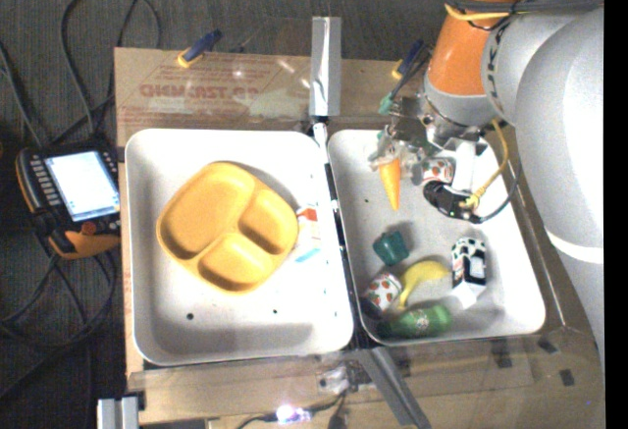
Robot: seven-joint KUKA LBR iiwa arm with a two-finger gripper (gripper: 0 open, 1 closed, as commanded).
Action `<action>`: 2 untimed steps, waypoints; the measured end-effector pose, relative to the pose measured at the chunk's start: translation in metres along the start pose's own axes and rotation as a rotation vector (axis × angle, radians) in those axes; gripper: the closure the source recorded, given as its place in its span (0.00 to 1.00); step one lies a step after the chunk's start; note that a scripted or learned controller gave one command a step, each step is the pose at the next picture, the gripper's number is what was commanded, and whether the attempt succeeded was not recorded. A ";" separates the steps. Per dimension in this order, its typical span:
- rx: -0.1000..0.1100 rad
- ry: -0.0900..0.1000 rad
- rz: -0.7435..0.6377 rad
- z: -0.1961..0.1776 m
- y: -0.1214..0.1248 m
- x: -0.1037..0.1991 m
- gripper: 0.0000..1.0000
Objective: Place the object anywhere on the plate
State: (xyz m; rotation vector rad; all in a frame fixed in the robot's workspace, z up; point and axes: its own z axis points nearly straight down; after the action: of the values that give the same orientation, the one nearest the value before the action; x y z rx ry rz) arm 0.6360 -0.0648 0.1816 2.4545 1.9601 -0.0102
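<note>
- Gripper (394, 154) over the right bin (525, 314) pinches the toy carrot (392, 184), hanging tip-down.
- Yellow divided plate (228, 224) (left bin (167, 324)) waits; carry and release remain.

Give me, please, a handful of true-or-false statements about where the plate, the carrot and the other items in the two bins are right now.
1. The yellow plate lies in the left bin. True.
2. The carrot rests on the plate. False: it hangs below the gripper over the right bin.
3. The banana lies in the right bin. True.
4. The green cup sits in the left bin. False: it is in the right bin, near the banana.
5. The plate has divided compartments. True.
</note>
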 end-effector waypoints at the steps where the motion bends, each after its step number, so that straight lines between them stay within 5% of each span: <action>1: 0.001 0.003 -0.056 0.000 -0.050 0.046 1.00; 2: 0.002 0.003 -0.180 0.000 -0.090 0.110 1.00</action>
State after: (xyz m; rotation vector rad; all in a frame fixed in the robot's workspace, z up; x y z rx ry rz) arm 0.5726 0.0621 0.1810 2.2712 2.1755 -0.0079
